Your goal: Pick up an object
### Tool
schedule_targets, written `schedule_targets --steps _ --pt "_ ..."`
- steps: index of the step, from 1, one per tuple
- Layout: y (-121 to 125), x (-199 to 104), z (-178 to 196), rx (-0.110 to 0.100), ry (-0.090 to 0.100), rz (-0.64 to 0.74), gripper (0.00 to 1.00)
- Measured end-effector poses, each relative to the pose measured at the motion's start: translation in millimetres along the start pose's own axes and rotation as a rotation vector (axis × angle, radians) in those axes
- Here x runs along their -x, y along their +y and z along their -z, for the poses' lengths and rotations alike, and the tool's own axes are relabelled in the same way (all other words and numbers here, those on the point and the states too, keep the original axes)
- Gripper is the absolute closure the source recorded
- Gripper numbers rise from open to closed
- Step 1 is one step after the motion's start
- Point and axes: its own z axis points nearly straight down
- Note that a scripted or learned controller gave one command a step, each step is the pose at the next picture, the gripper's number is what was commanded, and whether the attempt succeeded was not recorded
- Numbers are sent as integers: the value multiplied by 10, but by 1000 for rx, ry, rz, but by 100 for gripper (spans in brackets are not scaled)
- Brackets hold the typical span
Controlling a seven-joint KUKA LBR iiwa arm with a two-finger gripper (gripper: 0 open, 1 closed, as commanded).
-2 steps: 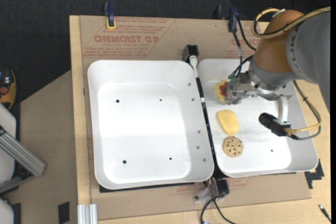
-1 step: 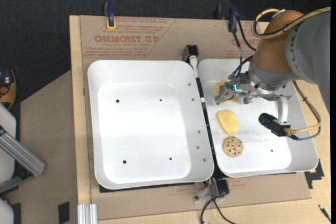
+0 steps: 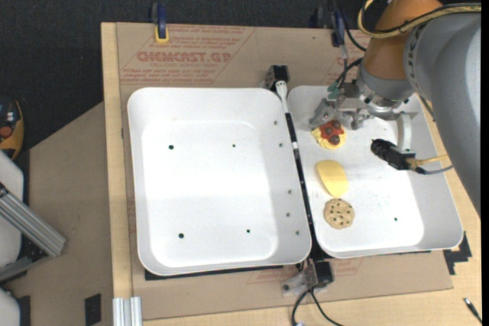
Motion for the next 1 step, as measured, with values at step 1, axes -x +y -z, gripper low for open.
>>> schedule_targets --steps 1 --pt "16 3 164 9 -1 -1 100"
